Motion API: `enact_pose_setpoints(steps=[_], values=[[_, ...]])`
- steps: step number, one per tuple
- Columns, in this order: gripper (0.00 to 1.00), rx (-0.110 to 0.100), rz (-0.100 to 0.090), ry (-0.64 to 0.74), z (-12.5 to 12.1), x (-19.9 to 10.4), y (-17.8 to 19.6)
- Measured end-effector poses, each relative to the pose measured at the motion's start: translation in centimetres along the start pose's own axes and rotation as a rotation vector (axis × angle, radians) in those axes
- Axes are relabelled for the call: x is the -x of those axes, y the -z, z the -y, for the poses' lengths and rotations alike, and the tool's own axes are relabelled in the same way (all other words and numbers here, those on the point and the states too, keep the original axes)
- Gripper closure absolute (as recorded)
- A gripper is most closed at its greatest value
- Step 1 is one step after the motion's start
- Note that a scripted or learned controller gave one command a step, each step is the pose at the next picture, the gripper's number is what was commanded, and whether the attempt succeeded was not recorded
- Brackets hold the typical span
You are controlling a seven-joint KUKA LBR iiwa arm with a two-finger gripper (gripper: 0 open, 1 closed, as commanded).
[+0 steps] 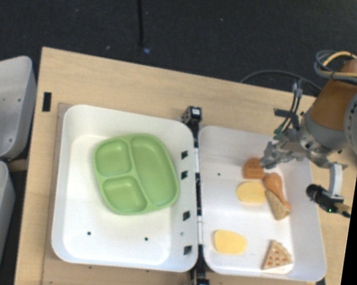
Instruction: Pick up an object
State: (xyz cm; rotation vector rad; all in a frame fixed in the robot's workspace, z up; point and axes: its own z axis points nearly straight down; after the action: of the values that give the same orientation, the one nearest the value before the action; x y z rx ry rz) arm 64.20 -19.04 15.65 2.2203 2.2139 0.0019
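**Gripper low over the right bin, at the orange-brown piece**

You are looking down on a pale wooden bench (140,89) carrying two shallow white bins side by side. The left bin (68,222) holds a green divided plate (136,174) with three compartments, lying roughly in the bin's middle and turned at a slant.

The right bin (229,160) holds the small food-shaped pieces. The arm (335,106) comes in from the right, its orange band above the wrist, and its gripper (271,158) sits low in the bin's upper right part, right at the top edge of an orange-brown rounded piece (253,168). You cannot tell from this angle whether the gripper is spread or pressed together, nor whether it has hold of anything.

Just right of that piece lies a drumstick-shaped piece (276,194), slanting down to the right. Touching its left side is a pale yellow round piece (251,193). Lower down, well apart from those, a yellow oval piece (229,242) lies near the bin's front, with a waffle-patterned wedge (277,256) to its right.
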Motion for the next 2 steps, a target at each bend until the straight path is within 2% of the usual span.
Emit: enact_pose_setpoints(steps=[2], values=[[1.0, 0.002, -0.001, 0.006, -0.4, -0.2, 9.9]])
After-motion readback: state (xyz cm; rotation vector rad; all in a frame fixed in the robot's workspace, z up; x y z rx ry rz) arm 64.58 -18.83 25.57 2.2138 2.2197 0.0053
